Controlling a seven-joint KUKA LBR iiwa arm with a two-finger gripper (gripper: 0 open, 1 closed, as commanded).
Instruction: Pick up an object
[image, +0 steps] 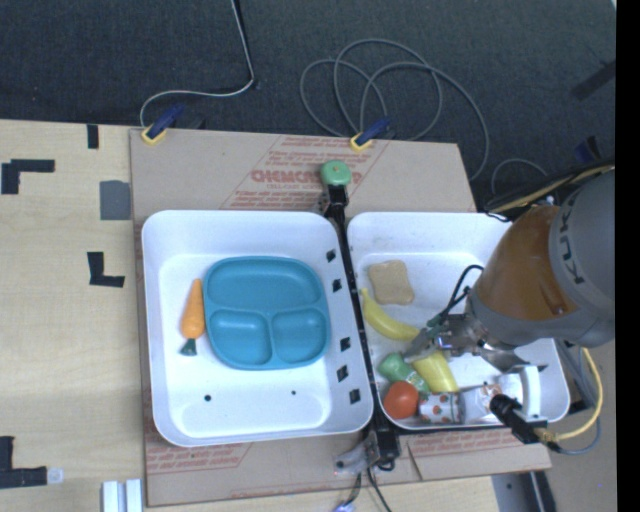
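my arm (545, 270): grey with orange band, comes in from the right, hangs over the right bin.
my gripper (437, 345): low in the right bin, at the front half, right above the toy food pile; wrist body covers most of it.
gripper state: can't tell from this angle.
holding anything: nothing seen between my fingers, can't claim a grasp.
right bin (440, 228): white, shallow, holds all the small food toys.
yellow pepper (436, 374): right under my gripper tip, touching or nearly so, can't tell which.
banana (385, 320): yellow, lies just left of my gripper, near the divider, slanted.
bread slice (390, 282): tan, behind the banana, toward the back of the right bin, apart from my gripper.
green piece (393, 365): small, between banana and tomato, partly under my gripper.
tomato (401, 400): red, front left corner of right bin, just beside the pepper.
small bottle (445, 406): white with a printed label, lies on its side along the front wall, right of the tomato.
left bin (240, 420): white, beside the right bin, shared edge in the middle.
blue plate (267, 310): three-section, flat in the middle of the left bin.
carrot (192, 312): orange, green tip toward the front, just left of the plate, not on it.
bench (60, 330): light wood, cardboard sheet (290, 170) under both bins.
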